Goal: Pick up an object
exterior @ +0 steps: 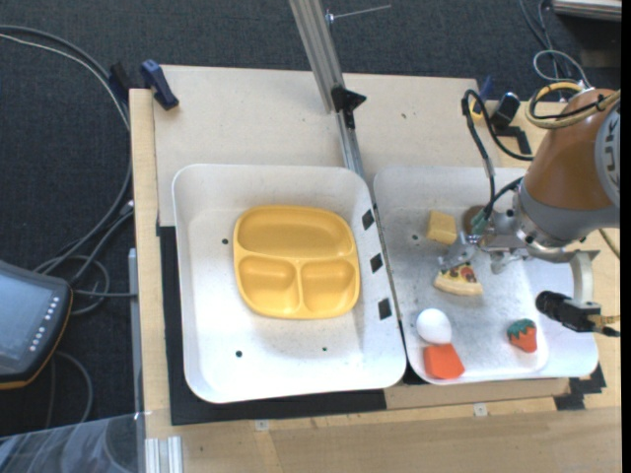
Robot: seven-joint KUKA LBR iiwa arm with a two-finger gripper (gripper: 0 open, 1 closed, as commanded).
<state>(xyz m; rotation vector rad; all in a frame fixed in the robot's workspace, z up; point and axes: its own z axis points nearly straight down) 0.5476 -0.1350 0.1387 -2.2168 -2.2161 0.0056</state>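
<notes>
1. The gripper [461,260] hung low over the right bin [394,205], just above the pizza slice [458,281], which lay flat near the middle of that bin's floor.
2. Whether the pincer was spread or closed could not be told from above, and nothing could be seen held in it.
3. The pizza slice looked like a small toy of hard plastic: probably light, stiff and a little slick. As a thin wedge lying flat, it would likely be best taken across its narrow width, low at the edges.
4. A yellow block [442,228] sat just beside the gripper, toward the back of the bin, close enough to be nudged on a descent.
5. A white egg [432,324] and an orange piece [445,361] lay near the front rim, touching or nearly so; the egg, being round, would probably roll if bumped.
6. A strawberry [524,334] rested toward the front right, apart from the others.
7. The left bin [197,264] held only a yellow divided tray [296,261], well away from the work.
</notes>
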